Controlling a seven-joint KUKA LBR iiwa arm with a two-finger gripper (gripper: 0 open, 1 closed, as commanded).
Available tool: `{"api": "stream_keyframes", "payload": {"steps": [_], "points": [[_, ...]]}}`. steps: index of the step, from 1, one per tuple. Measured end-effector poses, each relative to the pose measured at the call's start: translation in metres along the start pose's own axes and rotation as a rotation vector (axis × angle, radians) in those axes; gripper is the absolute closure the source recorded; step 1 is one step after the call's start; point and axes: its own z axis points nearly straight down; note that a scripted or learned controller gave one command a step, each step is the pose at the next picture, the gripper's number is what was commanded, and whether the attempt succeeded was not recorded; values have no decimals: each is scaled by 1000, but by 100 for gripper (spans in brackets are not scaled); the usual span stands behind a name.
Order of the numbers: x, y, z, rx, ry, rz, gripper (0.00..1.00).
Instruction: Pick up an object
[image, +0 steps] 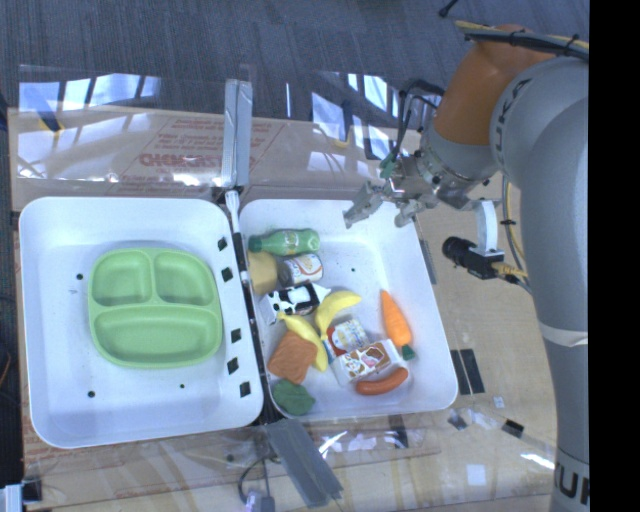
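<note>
Candidate items, right bin (440, 330): a heap of toy foods lies in the bin's near and middle part, all below and to the left of the pincer (385, 205), which hangs over the bin's far right corner.

Nearest to the pincer: green bottle (285, 241), smooth plastic, cylindrical, lying on its side with its long axis running left to right, at the far left of the heap. Touching it on the near side, a small can (303, 268) with a red and white label, also on its side, and a tan rounded block (261, 271) against the bin's left wall.

Middle of heap: black-and-white figure (297, 298), small, shape unclear; yellow banana (338, 305), curved, glossy; a second yellow piece (305, 335) beside it.

Right side: orange carrot (397, 319), tapered, long axis running far to near, standing slightly apart from the rest, so by judgement the cleanest target.

Near side: printed carton (355, 350), flat; red sausage (381, 381), long axis left to right; orange wedge (290, 358), rough-looking; dark green leaf-shaped piece (294, 398).

Pincer: metal, two fingers spread apart, nothing between them.

Left bin (50, 400): light green divided plate (155, 305), three compartments, matte plastic.

Worktop (500, 420): pale wood tone, with clear sheeting along the far side.
</note>
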Motion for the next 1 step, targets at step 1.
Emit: {"api": "stream_keyframes", "payload": {"steps": [1], "points": [[0,0,0,0,0,0,0]]}}
